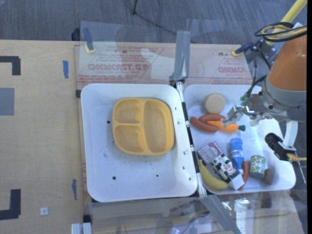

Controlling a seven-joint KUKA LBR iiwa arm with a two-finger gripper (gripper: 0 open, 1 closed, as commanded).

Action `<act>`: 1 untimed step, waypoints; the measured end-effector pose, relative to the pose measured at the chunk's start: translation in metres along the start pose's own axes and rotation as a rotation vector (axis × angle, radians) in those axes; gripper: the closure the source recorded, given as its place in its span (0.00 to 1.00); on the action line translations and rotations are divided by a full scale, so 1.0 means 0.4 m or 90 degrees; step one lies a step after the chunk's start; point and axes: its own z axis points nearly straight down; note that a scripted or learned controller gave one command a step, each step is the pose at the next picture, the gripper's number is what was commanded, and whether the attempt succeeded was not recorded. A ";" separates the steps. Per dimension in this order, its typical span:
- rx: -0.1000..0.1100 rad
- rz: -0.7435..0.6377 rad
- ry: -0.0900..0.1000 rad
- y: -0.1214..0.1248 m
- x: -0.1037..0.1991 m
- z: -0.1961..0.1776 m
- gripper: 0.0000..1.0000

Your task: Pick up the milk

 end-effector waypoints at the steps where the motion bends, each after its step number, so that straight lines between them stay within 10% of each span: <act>1: -0.019 -0.242 -0.008 -0.110 -0.040 0.232 0.00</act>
